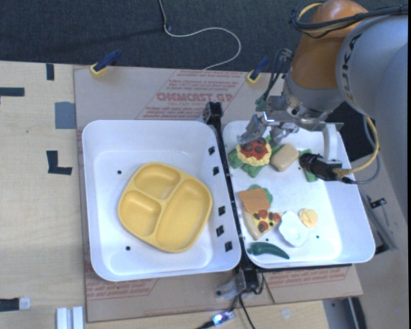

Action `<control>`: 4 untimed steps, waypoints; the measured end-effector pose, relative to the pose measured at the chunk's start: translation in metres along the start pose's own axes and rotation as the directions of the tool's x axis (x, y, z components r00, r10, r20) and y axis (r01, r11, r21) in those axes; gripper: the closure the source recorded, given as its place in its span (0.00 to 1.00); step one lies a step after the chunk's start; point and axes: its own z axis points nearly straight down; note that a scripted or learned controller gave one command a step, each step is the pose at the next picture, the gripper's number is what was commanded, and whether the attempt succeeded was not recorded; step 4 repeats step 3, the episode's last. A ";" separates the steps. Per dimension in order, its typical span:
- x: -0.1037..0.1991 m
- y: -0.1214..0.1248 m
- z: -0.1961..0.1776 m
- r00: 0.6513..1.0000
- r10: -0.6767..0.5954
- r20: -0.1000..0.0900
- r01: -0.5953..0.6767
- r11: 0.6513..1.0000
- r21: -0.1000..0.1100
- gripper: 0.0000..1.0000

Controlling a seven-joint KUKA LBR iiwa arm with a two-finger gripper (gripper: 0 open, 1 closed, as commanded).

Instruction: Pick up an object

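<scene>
Toy burger (pixel 254 153), light rigid plastic, grip across its layered sides; pincer (pixel 252 134) just above, jaw state indiscernible

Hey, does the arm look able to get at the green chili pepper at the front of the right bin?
Probably yes. The green chili pepper lies alone near the right bin's front rim, uncovered, while the end effector hangs over the back of that bin.

red print on the cardboard sheet (pixel 185 98) reads "chemcast gp", upside down.
</scene>
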 end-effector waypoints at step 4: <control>0.022 0.010 -0.002 1.000 0.005 0.002 -0.005 1.000 0.001 1.00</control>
